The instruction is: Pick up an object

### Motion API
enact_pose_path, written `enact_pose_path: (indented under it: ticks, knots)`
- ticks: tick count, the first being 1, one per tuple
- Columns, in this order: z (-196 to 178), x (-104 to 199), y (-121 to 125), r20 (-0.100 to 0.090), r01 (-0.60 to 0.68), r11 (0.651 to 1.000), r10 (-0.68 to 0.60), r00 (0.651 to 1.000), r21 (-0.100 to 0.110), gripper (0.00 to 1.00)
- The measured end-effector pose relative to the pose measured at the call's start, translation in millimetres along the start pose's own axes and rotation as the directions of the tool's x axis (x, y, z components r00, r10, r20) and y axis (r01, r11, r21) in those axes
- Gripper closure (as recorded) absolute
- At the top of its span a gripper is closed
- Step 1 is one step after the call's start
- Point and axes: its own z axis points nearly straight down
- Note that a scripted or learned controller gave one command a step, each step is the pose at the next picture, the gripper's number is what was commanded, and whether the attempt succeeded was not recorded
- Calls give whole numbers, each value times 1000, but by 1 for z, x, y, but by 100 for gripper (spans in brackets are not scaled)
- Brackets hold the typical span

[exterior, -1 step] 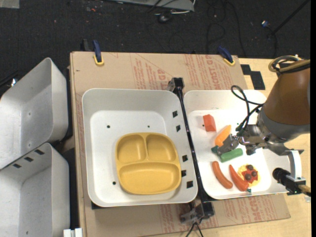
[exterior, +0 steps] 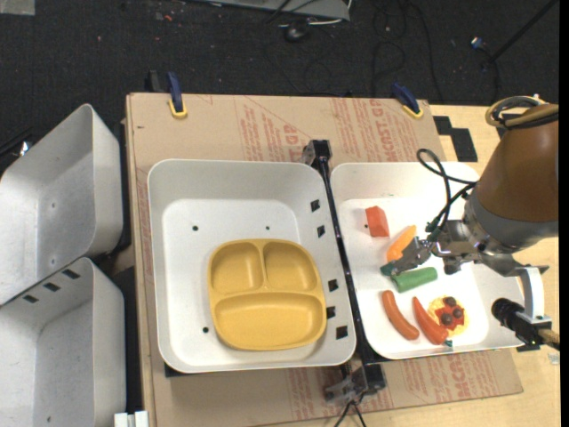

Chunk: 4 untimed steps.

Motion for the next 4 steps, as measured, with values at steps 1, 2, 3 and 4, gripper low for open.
enact_pose_path:
  ticks: [1,2,3,4]
  knots:
    - [58,-9,-4,-1,-3,1000,3,1000,5,0]
    - [112,-8,-5,-1,-2,1000,2,1000,3,0]
    - [99,-8,-4,0,-3,1000,3,1000,0,100]
    - [53,0,-4,1,2,1000,-2,1000,-4,100]
